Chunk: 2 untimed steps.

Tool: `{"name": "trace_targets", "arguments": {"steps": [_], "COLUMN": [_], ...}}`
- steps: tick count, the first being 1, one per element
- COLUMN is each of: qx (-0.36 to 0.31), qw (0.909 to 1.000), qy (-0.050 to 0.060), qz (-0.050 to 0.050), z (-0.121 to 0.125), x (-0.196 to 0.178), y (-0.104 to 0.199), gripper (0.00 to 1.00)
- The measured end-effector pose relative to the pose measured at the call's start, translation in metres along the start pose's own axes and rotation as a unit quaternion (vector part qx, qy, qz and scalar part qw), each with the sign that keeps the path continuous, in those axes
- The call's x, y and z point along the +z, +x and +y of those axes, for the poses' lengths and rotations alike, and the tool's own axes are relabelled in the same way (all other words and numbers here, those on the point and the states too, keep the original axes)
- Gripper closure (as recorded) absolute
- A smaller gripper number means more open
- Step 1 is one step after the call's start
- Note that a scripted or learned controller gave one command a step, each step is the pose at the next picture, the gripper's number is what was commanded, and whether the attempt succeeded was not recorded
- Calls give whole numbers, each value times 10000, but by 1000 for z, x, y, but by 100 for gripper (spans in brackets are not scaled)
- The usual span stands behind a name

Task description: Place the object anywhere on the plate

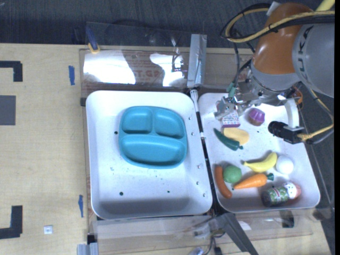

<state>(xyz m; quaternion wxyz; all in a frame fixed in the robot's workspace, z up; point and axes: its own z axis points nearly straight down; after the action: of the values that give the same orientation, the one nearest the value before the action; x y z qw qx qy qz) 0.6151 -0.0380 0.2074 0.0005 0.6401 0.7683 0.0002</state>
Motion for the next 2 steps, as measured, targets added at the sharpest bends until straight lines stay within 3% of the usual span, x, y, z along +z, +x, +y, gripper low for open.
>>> {"name": "trace_targets", "arguments": {"steps": [1, 2], "qx": [557, 2228], "qw": [9984, 9749], "qy": [23, 8], "qz": [15, 5], "z": [15, 32], "x": [24, 29], "y": [79, 146], "gripper": [100, 100]}}
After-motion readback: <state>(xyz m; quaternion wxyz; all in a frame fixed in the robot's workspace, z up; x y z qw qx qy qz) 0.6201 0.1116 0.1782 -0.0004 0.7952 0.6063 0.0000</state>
